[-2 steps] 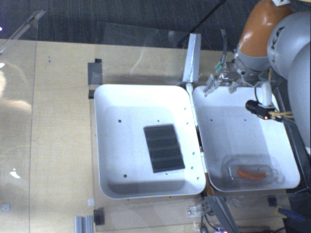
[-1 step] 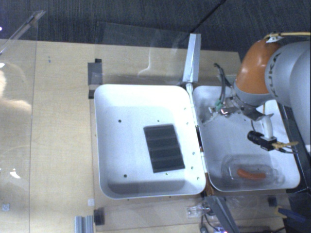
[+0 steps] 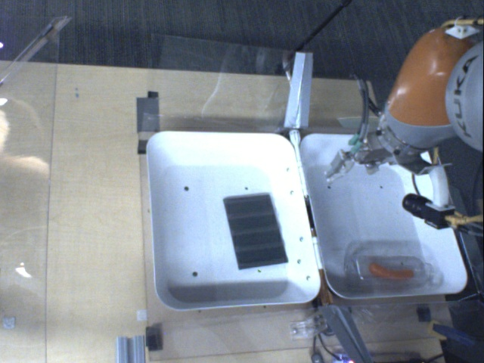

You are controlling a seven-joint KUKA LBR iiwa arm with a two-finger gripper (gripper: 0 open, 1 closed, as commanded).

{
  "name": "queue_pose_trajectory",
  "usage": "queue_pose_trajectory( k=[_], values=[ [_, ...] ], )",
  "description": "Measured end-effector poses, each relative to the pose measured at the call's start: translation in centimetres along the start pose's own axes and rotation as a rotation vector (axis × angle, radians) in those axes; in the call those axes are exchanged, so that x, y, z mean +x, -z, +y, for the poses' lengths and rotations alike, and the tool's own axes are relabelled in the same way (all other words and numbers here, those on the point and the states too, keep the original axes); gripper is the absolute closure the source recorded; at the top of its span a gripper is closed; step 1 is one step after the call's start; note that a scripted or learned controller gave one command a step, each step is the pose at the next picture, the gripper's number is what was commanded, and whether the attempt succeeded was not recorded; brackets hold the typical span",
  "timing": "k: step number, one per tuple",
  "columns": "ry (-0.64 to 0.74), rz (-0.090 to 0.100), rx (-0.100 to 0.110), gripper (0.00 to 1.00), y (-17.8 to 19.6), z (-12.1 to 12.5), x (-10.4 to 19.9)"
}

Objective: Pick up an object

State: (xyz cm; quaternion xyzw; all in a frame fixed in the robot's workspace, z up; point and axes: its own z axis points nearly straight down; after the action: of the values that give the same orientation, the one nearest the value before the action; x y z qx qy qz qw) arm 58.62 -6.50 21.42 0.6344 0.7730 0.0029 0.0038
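Nearest the bottom edge of the frame, in the lower right, a clear plastic container [image 3: 393,267] is lying on its side in the right bin [image 3: 333,225], close to that bin's near rim. Something orange and elongated [image 3: 392,271] is showing through its clear wall; I cannot tell what it is.

To the left of it, a dark ribbed rectangular pad [image 3: 255,230] is lying flat near the middle of the left bin [image 3: 174,203], turned slightly off square with the bin's sides. The two white bins are sitting side by side on the pale wooden bench [image 3: 76,225], their inner rims nearly touching.

Farther up, in the upper right of the frame, I am reaching in from the right edge, my orange band [image 3: 427,74] showing above my grey wrist. My gripper [image 3: 349,161] is hovering over the far part of the right bin, pointing down and left, well apart from the clear container. My fingers are looking spread apart, with nothing between them.

Beyond the bins, a metal bracket [image 3: 298,89] is standing upright at the far seam between them.
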Motion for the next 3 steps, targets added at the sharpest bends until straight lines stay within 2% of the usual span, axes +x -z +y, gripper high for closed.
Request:
queue_pose_trajectory(
  k=[1,2,3],
  values=[
    [-0.151,0.001,0.006,0.00,-4.2,-9.7,-3.4],
    [-0.046,-0.002,-0.005,0.00,-12.3,-11.2,-7.1],
    [-0.008,-0.001,-0.006,0.00,-12.4,-4.2,-4.7]
  ],
)
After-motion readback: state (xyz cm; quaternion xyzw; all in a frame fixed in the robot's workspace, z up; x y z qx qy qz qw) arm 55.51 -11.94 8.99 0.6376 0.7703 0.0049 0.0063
